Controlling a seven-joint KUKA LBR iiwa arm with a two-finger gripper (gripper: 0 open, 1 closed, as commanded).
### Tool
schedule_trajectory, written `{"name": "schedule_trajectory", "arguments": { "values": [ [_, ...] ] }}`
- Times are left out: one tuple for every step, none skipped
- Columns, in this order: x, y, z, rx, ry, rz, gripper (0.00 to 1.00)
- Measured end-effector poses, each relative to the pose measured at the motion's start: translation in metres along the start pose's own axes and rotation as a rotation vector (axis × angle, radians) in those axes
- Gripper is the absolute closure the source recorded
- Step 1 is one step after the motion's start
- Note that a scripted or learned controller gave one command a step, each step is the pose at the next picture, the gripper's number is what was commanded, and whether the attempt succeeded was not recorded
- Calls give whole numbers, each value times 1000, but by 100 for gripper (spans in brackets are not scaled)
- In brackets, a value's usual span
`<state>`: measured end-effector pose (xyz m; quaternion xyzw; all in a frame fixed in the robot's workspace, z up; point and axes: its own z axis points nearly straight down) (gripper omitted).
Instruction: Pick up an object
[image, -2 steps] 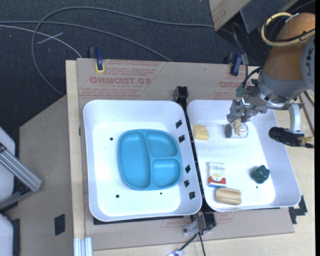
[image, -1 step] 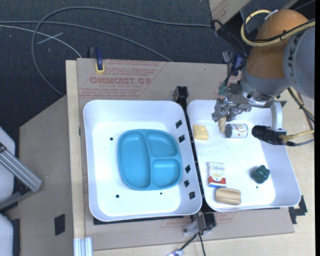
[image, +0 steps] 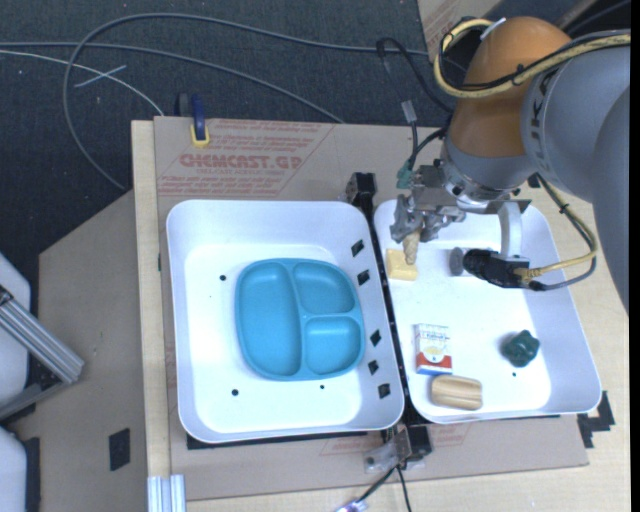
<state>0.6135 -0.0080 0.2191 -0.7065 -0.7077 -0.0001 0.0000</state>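
The small yellow block (image: 402, 265) sits at the upper left of the right bin (image: 560, 330). Our claw (image: 408, 243) hangs just above it; we cannot tell its state.

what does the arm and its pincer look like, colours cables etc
The arm is smooth, rounded grey casing with a glossy orange band above the wrist. Yellow and black cables loop around that band. The pincer is a compact bare-metal assembly with small wires on top. A black module with a yellow cable hangs beside it.
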Motion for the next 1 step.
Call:
{"name": "schedule_trajectory", "arguments": {
  "values": [
    [46,14,7,-1,0,-1,100]
  ]
}}
